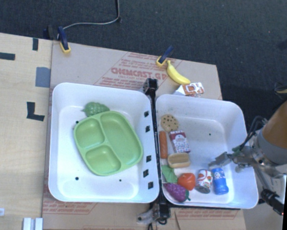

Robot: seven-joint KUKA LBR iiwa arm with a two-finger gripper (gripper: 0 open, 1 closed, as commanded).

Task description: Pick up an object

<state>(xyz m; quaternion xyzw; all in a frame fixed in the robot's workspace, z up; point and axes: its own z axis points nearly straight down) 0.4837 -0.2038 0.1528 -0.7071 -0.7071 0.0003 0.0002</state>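
Note:
The right bin (234, 115) holds several toy foods: a cookie (169, 122), a red box (179, 141), an orange sausage (163, 144), a bun (179, 160), a tomato (186, 180), purple grapes (176, 192), a red-and-white can (204, 180) and a blue can (220, 181). My gripper (230, 162) hangs over the bin's right side, just above and behind the blue can. Its fingers are spread open with nothing between them. The grey arm with its orange band (279, 125) comes in from the right.
The left bin (56, 179) holds a green divided plate (108, 142) and a green leafy toy (96, 109). A banana (176, 74) and a small packet (193, 88) lie on the cardboard behind the bins. A black divider clip (150, 86) sits between the bins.

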